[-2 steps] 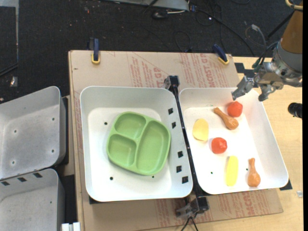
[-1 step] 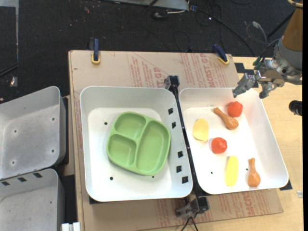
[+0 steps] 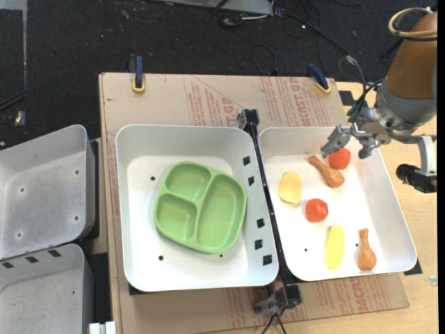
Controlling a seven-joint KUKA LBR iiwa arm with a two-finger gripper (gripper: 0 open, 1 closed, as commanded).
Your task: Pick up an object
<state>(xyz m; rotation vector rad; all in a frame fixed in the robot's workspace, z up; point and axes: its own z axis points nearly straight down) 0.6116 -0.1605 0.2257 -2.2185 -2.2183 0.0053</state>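
Observation:
My gripper (image 3: pixel 350 145) hangs over the back of the right bin (image 3: pixel 396 207) with its two fingers spread open. Just below and between them lies a red round fruit (image 3: pixel 340 159), not clasped by the fingers. An orange drumstick (image 3: pixel 327 170) lies touching that fruit on its left. Further forward in the same bin are a pale yellow slice (image 3: pixel 290 187), a second red fruit (image 3: pixel 316 209), a yellow oblong piece (image 3: pixel 334 246) and another orange drumstick (image 3: pixel 366 250).
The left bin (image 3: pixel 139 256) holds a green divided plate (image 3: pixel 200 206). A black divider (image 3: pixel 263 200) runs between the two bins. Grey trays (image 3: pixel 42 186) lie off the bench to the left. Clamps (image 3: pixel 138 74) sit on the board's far edge.

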